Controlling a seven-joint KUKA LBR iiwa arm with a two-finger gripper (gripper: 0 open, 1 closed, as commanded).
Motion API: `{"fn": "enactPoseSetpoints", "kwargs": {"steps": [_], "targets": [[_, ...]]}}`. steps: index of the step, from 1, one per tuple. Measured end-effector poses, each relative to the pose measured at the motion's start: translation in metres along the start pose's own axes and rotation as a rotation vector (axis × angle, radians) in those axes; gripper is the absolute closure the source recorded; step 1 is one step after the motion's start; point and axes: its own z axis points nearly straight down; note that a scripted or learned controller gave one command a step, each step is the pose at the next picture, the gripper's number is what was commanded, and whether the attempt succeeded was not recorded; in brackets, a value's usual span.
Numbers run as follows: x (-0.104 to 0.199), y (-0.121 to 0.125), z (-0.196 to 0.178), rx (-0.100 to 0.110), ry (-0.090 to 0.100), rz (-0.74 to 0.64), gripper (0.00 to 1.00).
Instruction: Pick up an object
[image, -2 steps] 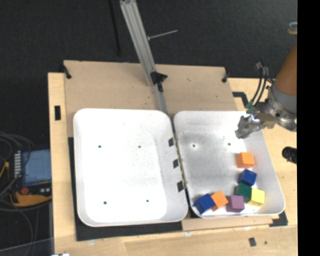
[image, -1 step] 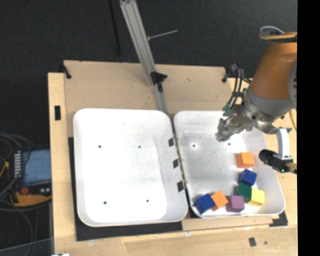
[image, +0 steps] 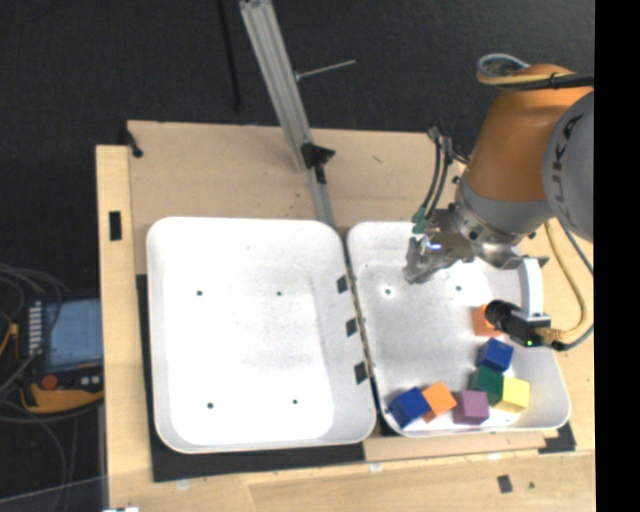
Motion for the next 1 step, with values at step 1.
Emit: {"fn": "enactPoseSetpoints", "kwargs": {"steps": [1], "targets": [[0.0523,-0.0097,0.0142,0.001,0.001,-0.001,1.0]]}}
